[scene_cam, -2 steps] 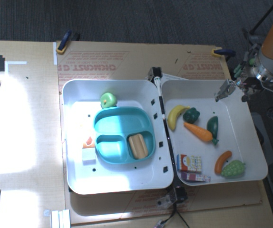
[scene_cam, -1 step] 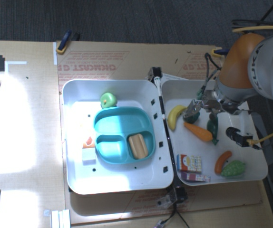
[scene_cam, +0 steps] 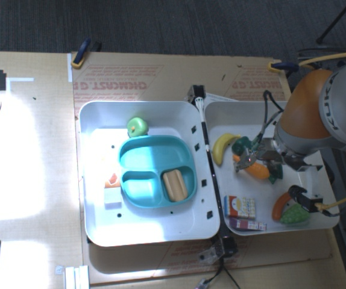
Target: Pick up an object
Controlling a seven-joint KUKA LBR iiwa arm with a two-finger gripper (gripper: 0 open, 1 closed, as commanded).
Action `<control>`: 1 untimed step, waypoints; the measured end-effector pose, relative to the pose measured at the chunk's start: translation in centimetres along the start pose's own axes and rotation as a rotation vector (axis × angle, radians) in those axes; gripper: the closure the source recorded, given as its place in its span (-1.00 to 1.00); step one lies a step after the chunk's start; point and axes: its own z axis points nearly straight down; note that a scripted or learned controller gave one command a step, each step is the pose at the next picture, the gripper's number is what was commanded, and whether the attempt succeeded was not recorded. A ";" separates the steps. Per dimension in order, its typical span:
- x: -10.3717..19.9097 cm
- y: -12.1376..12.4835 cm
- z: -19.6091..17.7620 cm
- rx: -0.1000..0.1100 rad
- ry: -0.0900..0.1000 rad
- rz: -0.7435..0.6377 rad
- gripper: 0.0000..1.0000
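1. Pincer [scene_cam: 249, 159] sits low in the right bin [scene_cam: 221, 110], its dark fingers lost against the clutter beneath; whether they are spread or pressed together cannot be told, nor whether anything is pinched.
2. Directly under it lies an orange object [scene_cam: 258, 171], partly covered by the wrist, so its full shape is hard to make out; green bits beside it are indistinct.
3. Banana [scene_cam: 222, 146], at about nine o'clock from the pincer, lies curved with its long axis running from one o'clock down to seven o'clock.
4. At five o'clock of the bin, an orange-and-green item [scene_cam: 289, 209] is partly masked by a black cable.
5. A small printed box [scene_cam: 241, 208] lies at six o'clock.
6. The left bin [scene_cam: 94, 116] holds a teal divided tray [scene_cam: 152, 158] with a tan roll [scene_cam: 174, 184] pointing twelve to six, and a green apple [scene_cam: 137, 126] at the tray's eleven o'clock.
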 end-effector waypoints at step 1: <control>0.0 0.0 -1.0 -0.001 -0.001 0.004 1.00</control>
